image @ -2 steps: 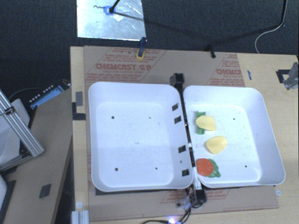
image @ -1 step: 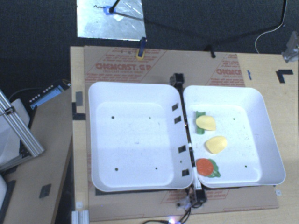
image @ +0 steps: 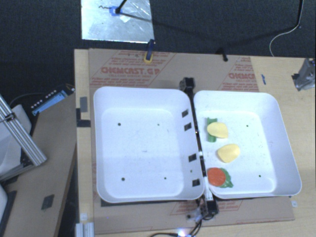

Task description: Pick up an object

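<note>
Three small objects lie along the left side of the right bin [image: 276,132]. Farthest back is a yellow rounded piece [image: 217,130] resting on a green strip [image: 212,132]. A second yellow lump [image: 228,153] sits just in front of it. Nearest the front is a red round object [image: 216,176] with a green edge. A grey metal part of my gripper [image: 305,75] pokes in at the right edge, beyond the right bin's far right corner and well away from all three objects.
The left bin [image: 106,132] adjoins the right one along a black hinged divider [image: 195,147]. Both stand on a cardboard sheet [image: 128,70]. A shiny metal plate [image: 117,13] lies behind the bench, and an aluminium frame [image: 19,142] stands at the left.
</note>
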You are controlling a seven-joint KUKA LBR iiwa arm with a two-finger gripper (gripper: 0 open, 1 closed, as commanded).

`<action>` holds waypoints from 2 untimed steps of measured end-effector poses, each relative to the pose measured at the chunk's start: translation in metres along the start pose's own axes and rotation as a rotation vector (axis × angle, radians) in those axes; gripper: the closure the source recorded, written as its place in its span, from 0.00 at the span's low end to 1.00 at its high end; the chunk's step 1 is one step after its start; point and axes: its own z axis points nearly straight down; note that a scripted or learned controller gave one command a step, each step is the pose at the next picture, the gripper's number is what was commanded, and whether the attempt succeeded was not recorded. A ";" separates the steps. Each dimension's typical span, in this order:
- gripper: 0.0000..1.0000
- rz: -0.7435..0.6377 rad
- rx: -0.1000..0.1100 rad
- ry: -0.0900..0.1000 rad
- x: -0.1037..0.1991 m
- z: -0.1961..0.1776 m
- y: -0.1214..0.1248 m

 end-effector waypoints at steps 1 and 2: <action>1.00 -0.001 -0.001 -0.001 0.030 0.001 -0.004; 1.00 -0.001 0.000 0.000 0.061 0.001 0.004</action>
